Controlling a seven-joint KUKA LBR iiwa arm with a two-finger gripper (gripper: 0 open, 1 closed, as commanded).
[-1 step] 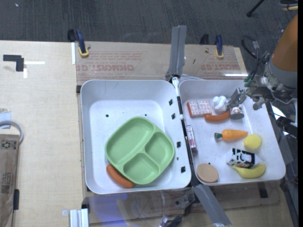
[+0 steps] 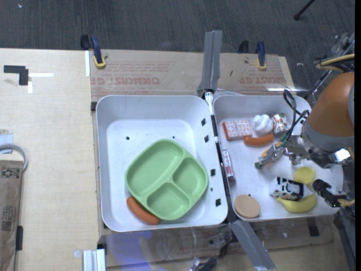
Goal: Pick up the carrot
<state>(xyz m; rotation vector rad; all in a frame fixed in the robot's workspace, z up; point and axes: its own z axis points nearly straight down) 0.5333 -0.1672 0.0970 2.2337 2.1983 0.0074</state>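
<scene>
The carrot (image 2: 259, 140) lies just up-left of the claw (image 2: 269, 158), long axis roughly left-right, and I cannot tell if the claw is clenched.

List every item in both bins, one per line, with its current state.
carrot: lying flat, right bin, ungripped
gripper: low over right bin, beside carrot
green plate: flat, left bin
sausage: lying against plate's edge
banana: lying, right bin
round cookie: flat, right bin

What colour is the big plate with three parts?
Light green. The plate lies in the left bin, plain in the camera view.
</scene>
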